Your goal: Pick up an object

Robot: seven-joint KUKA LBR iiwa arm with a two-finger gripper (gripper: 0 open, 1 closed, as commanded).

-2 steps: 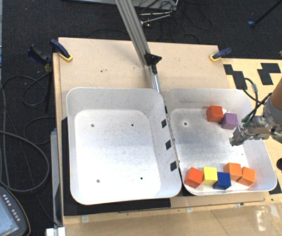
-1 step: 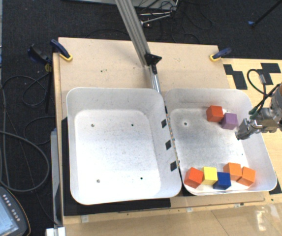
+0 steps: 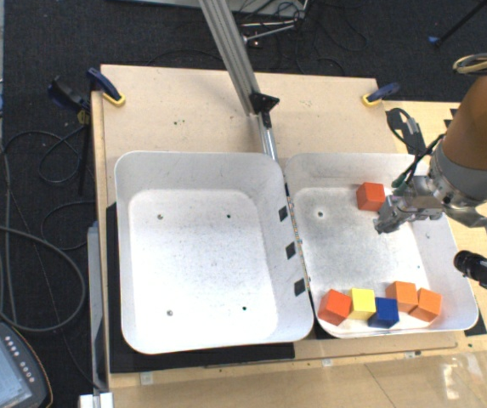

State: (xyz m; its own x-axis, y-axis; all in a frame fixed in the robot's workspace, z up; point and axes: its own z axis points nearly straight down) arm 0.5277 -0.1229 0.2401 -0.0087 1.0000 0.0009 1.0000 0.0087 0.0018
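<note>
While the bench (image 3: 184, 109) is a pale tan board, the floor around it is dark carpet strewn with black cables, and a grey metal pole (image 3: 230, 45) slants down from the top to end at the seam between the two bins. Yellow-tipped clamps sit at the board's far corners, and a small screen (image 3: 1, 372) shows at the bottom left.

Both bins are shallow white trays with rounded corners, their floors speckled with dark scuffs. On the left bin (image 3: 141, 228) nothing but that speckling can be made out. The right bin (image 3: 336, 228) holds blocks.

An orange block (image 3: 370, 195) lies alone near the far side of the right bin, just left of the gripper (image 3: 386, 220) and a little beyond it; whether they touch I cannot tell. Reaching in from the right, the grey arm's tip is low over the bin floor, and its state cannot be told at this blur.

Along the near wall sits a tight cluster: an orange-red block (image 3: 336, 306), a yellow block (image 3: 362, 301), a blue block (image 3: 386, 312) and two more orange ones (image 3: 416, 298). All are small, matt cubes with crisp edges.
</note>
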